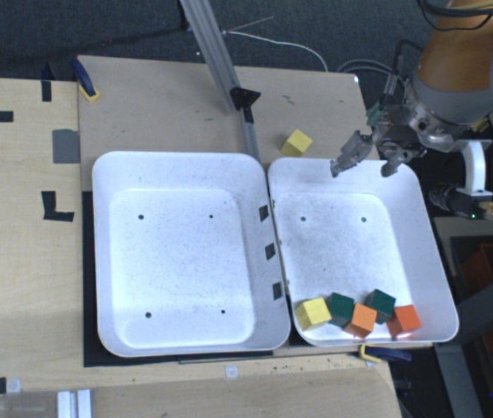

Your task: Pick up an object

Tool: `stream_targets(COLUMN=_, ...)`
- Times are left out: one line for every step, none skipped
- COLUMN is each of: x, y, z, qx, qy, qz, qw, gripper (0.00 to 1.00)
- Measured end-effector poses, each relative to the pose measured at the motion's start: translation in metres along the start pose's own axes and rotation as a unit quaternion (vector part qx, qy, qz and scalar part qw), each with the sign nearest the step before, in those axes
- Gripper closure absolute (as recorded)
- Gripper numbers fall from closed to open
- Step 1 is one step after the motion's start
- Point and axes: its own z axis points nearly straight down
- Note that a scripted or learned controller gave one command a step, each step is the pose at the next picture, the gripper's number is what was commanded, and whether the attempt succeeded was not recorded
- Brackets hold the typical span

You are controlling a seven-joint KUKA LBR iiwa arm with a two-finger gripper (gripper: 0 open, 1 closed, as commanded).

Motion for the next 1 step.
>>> stream_targets(x=-0.0521, y=0.0444, z=0.0002, qx=-0.004, qy=-0.002, qz=0.002, qw=1.0, gripper=0.0)
